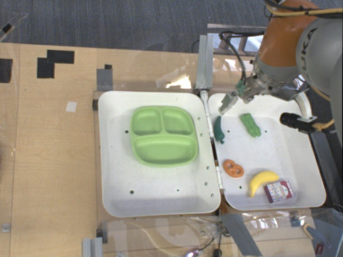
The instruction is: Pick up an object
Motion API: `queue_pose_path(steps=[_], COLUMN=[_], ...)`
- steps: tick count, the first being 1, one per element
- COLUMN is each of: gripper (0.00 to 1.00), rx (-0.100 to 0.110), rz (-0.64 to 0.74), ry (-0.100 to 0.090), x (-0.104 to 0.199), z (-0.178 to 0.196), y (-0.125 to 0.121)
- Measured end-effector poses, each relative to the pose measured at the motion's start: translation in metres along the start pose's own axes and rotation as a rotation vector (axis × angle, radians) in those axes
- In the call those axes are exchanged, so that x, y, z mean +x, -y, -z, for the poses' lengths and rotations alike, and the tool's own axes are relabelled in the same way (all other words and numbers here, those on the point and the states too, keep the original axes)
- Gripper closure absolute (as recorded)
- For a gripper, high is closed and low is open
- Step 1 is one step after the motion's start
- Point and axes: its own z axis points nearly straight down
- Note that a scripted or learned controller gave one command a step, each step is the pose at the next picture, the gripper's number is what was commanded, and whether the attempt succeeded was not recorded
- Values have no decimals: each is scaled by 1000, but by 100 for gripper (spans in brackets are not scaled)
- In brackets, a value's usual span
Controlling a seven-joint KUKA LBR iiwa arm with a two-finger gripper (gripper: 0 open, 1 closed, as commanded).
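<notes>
Over the right bin's [316, 170] far-left corner, fingers [228, 104] of unclear spread, just above the dark green object [218, 130].

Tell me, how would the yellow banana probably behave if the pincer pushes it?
The banana is curved, so it may spin rather than slide straight. It looks smooth and could slip on the right bin. It lies against the small red packet and would probably nudge it.

Two white bins [107, 197], one green divided plate [163, 135], and five small objects [262, 181].
</notes>
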Motion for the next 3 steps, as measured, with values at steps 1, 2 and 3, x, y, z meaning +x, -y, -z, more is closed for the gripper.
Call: queue_pose_path(steps=[1,2,3], gripper=[0,0,0], rx=[0,2,-1], rz=[0,-55,-84], ry=[0,0,3], x=[0,-82,-129], z=[0,-25,-105], y=[0,37,31])
